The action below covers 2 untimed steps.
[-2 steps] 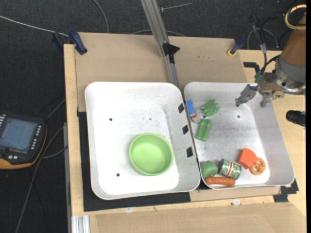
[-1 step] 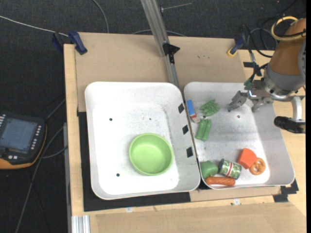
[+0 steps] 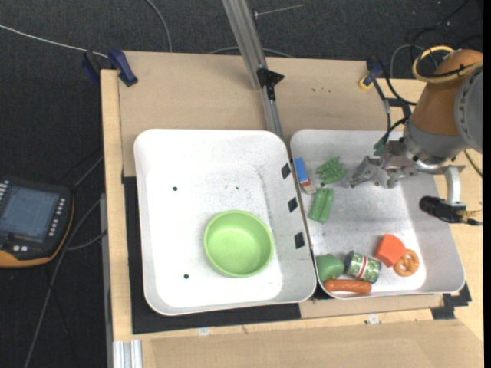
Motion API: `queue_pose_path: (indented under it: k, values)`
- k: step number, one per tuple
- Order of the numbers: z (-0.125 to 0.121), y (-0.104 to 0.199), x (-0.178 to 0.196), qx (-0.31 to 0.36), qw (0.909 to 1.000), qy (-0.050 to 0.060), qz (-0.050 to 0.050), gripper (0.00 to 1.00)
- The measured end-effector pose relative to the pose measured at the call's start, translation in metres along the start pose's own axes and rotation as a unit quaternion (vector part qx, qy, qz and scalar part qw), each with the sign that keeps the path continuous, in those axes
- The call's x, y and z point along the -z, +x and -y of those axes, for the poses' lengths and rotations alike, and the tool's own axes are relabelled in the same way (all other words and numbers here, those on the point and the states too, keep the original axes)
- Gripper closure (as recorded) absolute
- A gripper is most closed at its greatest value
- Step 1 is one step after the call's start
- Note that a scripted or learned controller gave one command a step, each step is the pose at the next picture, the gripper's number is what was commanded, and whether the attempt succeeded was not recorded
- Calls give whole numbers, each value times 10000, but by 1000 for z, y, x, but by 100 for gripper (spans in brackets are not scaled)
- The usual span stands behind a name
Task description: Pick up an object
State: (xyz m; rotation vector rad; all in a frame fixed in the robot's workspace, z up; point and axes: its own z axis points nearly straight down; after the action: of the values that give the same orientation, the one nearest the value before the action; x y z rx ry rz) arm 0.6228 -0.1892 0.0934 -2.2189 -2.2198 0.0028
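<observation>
Counting the things, I find two white bins side by side; the left bin (image 3: 161, 205) holds one light green bowl (image 3: 238, 242); the right bin (image 3: 441, 244) holds eight small objects: one blue and white block (image 3: 302, 172), one green leafy piece (image 3: 331, 170), one green ridged piece (image 3: 321, 205), one green rounded piece (image 3: 329, 266), one small can (image 3: 362, 267), one red sausage shape (image 3: 347, 286), one orange block (image 3: 390, 248) and one pretzel (image 3: 407, 262); the gripper (image 3: 376, 172) hangs over the upper part of the right bin, fingers spread apart, nothing between them; the leafy piece lies near its left; the arm is cut off at the right edge; the can label is too small to read.
</observation>
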Motion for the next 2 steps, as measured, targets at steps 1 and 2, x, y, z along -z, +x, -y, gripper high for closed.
queue_pose_path:
  k: [1,2]
  values:
    - [-2,0,13,2,10000,-29,6,100]
    - [-1,2,77,1,10000,-46,10,100]
